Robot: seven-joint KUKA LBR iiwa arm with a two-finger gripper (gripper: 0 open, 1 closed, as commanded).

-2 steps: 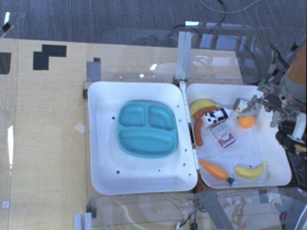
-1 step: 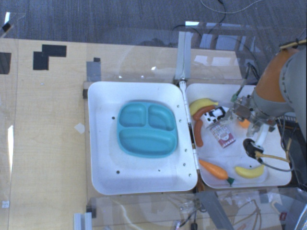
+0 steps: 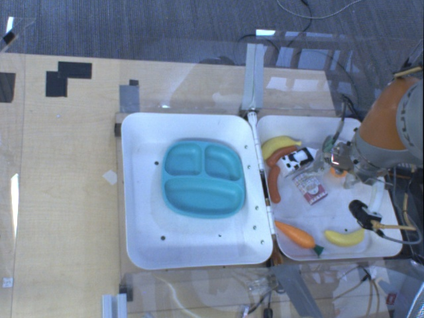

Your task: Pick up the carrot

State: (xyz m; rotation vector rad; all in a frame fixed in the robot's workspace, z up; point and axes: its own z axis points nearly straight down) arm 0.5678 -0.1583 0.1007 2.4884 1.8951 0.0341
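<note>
I locate the carrot [image 3: 295, 234] in the right bin [image 3: 291, 126], against its near wall close to the divider between the bins. Its long axis runs roughly left to right, with the green tip pointing right toward the small banana [image 3: 344, 238]. The hand [image 3: 339, 156] sits over the far right part of the same bin, so the carrot lies toward the near-left of it, with a small packet [image 3: 310, 185] between. I cannot tell whether the hand is released or clenched. The packet carries print too small to read. The left bin [image 3: 132, 197] holds a blue divided plate [image 3: 203, 179].
</note>
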